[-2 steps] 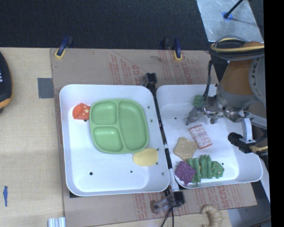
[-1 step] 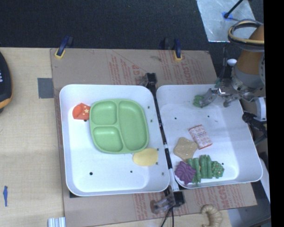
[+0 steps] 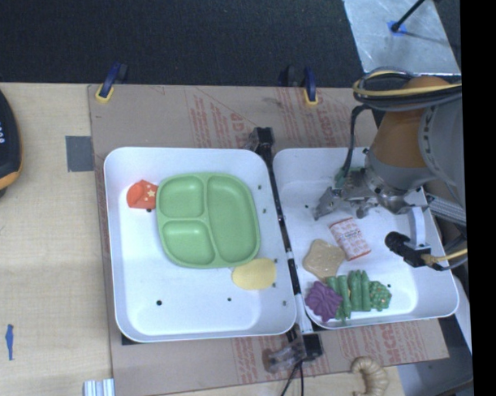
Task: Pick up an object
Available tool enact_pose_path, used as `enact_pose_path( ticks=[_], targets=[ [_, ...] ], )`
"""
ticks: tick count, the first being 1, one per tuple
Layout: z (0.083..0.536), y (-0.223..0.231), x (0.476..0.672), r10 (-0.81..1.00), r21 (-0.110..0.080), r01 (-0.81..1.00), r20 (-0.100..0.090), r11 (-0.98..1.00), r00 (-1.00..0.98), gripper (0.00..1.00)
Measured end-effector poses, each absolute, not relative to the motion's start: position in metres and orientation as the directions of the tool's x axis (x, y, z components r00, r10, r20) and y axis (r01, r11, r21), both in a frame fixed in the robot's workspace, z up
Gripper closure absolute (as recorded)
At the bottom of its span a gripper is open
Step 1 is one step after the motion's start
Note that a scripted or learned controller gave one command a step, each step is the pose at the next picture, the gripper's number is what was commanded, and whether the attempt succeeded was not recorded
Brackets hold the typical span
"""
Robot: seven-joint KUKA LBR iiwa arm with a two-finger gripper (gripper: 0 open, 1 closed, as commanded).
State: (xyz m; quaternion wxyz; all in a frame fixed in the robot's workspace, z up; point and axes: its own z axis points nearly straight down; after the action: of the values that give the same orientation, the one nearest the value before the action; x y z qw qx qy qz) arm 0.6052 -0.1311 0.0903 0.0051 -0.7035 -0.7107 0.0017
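Note:
In the right bin (image 3: 296, 175) lie a small red-and-white packet (image 3: 348, 237), a tan flat piece (image 3: 322, 258), a purple toy (image 3: 322, 298) and a green bumpy toy (image 3: 361, 291), all in the near half. The grey arm with its orange band (image 3: 400, 139) reaches in from the right. Its gripper (image 3: 336, 200) hangs over the middle of the right bin, just behind the packet and apart from it. Nothing shows between its fingers.
The left bin (image 3: 124, 262) holds a green divided plate (image 3: 208, 219), a red toy (image 3: 141, 194) at its left and a yellow piece (image 3: 254, 274) at its near right. A tan curled object (image 3: 370, 377) lies on the bench in front of the bins.

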Motion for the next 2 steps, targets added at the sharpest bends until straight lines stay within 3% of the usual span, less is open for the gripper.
enact_pose_path(
  ticks=[1,2],
  targets=[
    [0.091,-0.154,0.564,1.0,-0.008,1.0,-0.001,0.003,-0.003,0.0],
    [0.102,-0.154,0.566,1.0,-0.006,1.0,-0.001,0.006,-0.006,1.0]
  ],
)
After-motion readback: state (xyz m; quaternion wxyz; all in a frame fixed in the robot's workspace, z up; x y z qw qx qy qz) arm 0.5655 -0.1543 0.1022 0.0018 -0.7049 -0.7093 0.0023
